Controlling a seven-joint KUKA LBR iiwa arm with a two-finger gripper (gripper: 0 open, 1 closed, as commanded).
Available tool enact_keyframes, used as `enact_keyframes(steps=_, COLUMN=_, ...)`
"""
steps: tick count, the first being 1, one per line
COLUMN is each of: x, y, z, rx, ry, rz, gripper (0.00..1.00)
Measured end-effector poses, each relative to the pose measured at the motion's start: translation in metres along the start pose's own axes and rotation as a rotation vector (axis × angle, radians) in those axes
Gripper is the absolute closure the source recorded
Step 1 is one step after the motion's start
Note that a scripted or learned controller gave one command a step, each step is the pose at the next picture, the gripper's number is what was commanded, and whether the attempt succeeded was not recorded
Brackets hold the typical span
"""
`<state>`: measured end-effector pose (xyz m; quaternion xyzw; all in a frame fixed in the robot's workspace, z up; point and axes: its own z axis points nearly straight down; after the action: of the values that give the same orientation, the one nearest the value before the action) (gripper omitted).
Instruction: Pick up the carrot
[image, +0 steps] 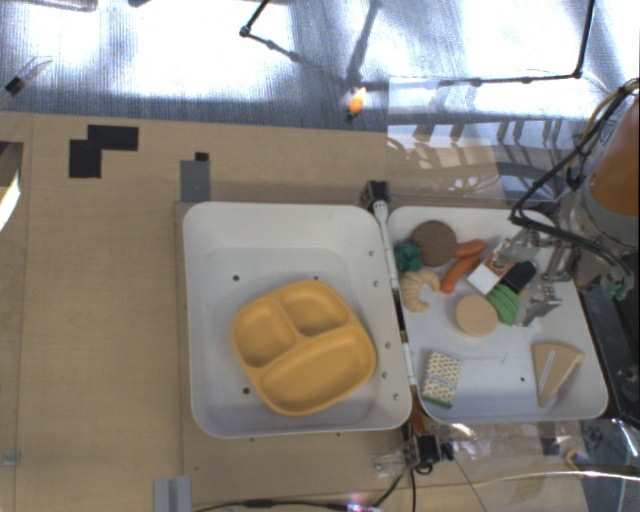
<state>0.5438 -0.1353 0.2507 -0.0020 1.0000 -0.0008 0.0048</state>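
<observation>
The carrot (460, 270) is a short orange piece lying at a slant in the right bin (500, 385), near its back. A second orange-red piece (471, 248) lies just behind it, touching a brown round item (434, 241). My gripper (531, 275) hangs over the right side of that bin, to the right of the carrot and apart from it. Its metal fingers (544, 302) stand spread, with nothing gripped between them. Just left of the gripper lies a white, black and green item (507, 287).
The right bin also holds a green piece (407, 257), a pale croissant shape (417, 289), a tan disc (476, 315), a patterned packet (442, 377) and a cheese wedge (554, 369). A yellow divided plate (303, 346) sits in the left bin (215, 300).
</observation>
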Motion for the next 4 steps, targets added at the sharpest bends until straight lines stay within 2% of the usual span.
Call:
enact_keyframes(steps=1, x=0.056, y=-0.075, z=0.075, rx=0.002, ry=0.006, rz=-0.023, gripper=0.00)
enact_keyframes(steps=2, x=0.049, y=-0.070, z=0.093, rx=-0.001, ry=0.001, rz=-0.354, gripper=0.00)
enact_keyframes(steps=3, x=0.045, y=-0.068, z=0.081, rx=0.003, ry=-0.010, rz=-0.362, gripper=1.00)
enact_keyframes(steps=4, x=-0.012, y=-0.066, z=0.143, rx=-0.005, ry=0.000, rz=-0.727, gripper=1.00)
